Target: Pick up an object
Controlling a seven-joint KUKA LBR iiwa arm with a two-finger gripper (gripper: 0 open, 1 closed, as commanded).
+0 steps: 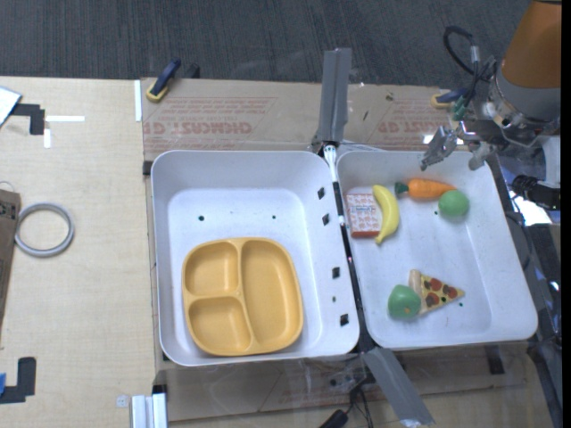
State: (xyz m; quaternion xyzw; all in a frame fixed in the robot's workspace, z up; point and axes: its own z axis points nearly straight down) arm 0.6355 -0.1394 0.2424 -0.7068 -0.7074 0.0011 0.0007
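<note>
A toy carrot (427, 187), orange with a short green top pointing left, lies near the far wall of the right bin (500, 292). The gripper (457, 147) hovers above that bin's far edge with its two fingers spread and nothing between them; the carrot sits at about seven o'clock from it, close but apart. A green ball (454, 204) rests just at the carrot's four o'clock, and a banana (387, 212) lies at its eight o'clock.

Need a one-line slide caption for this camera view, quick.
Gripper open above the right bin's far edge, near the carrot; yellow tray in the left bin.
</note>
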